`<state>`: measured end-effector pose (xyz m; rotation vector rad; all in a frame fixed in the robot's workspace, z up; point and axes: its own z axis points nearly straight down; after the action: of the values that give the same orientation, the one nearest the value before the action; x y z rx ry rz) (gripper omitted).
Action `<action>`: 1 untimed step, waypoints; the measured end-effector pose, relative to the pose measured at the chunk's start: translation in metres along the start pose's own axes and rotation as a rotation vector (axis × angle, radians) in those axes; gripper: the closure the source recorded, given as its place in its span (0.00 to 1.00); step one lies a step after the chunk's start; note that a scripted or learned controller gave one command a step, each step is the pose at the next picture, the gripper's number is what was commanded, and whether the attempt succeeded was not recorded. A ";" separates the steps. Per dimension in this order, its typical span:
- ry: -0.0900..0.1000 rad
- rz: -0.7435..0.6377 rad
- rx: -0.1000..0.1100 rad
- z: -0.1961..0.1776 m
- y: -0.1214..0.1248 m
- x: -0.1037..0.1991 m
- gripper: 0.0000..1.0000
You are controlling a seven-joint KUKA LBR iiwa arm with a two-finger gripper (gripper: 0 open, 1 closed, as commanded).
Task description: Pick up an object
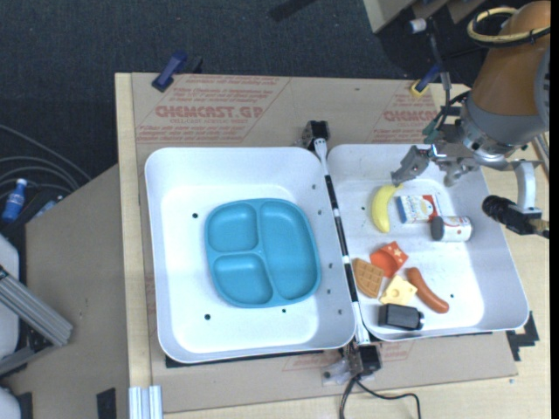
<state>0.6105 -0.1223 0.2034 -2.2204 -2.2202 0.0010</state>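
My gripper (431,169) hangs over the back of the right bin (500,279), open, with nothing between its two spread fingers. Just in front of it lie a yellow banana (382,209), a small white, blue and red carton (414,208) and a white bottle (452,228) on its side. Nearer the front are a red piece (390,256), a brown waffle (369,278), a yellow wedge (399,291), a red sausage (427,291) and a black block (400,317).
The left bin (166,234) holds a blue divided plate (261,251). A black divider (334,216) runs between the bins. The arm's grey and orange wrist (507,94) stands above the right bin's back right corner. Cables lie off the bench at left.
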 end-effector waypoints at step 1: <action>-0.002 -0.001 -0.009 0.115 0.015 0.025 0.00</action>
<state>0.6252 -0.0975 0.0886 -2.2241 -2.2272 -0.0069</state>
